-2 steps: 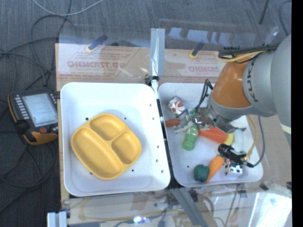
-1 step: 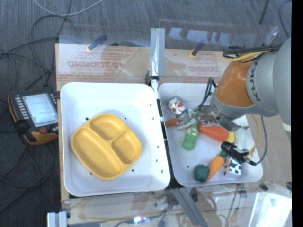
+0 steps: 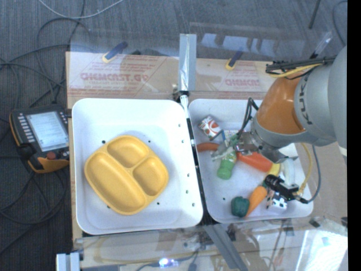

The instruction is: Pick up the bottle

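The bottle (image 3: pixel 225 167) is small and green and lies in the right bin (image 3: pixel 217 210), near its left-centre, with its top pointing up toward the arm. My gripper (image 3: pixel 233 147) hangs right over the bottle's upper end, at or touching its neck. The grey wrist and orange band (image 3: pixel 280 109) reach in from the right above it. The wrist hides part of the bottle's top.
Around the bottle lie a red-and-white can (image 3: pixel 210 127), a red pepper (image 3: pixel 205 147), an orange carrot (image 3: pixel 255 161), a second carrot (image 3: pixel 257 196), a green pepper (image 3: pixel 239 206) and a black-and-white toy (image 3: pixel 277 200). The left bin (image 3: pixel 90 112) holds a yellow divided plate (image 3: pixel 127 174).
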`<state>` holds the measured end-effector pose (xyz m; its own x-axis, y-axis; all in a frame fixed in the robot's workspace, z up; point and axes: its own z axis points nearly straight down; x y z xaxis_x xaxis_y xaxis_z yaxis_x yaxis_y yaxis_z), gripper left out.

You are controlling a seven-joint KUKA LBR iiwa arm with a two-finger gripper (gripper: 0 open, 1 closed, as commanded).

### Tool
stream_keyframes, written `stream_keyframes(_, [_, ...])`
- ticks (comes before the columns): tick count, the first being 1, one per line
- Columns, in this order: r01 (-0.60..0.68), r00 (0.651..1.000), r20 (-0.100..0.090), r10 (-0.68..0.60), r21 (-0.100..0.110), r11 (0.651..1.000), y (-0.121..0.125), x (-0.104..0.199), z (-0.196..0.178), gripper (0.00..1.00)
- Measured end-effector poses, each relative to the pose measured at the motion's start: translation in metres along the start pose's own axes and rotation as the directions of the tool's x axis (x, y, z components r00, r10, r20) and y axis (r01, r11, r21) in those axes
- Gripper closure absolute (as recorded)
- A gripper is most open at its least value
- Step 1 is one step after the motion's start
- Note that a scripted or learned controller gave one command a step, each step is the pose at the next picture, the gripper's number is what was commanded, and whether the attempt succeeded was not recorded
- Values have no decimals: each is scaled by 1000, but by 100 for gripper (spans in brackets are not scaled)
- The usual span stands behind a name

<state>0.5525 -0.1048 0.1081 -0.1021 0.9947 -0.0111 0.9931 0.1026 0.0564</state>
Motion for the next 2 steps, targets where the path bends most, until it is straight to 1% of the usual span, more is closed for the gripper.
stream_keyframes(1, [-2,1000,1,2,3,1000,0,-1,-9,100])
stream_keyframes(2, [-53,999,-6,53,59,997,53,47,-119,100])
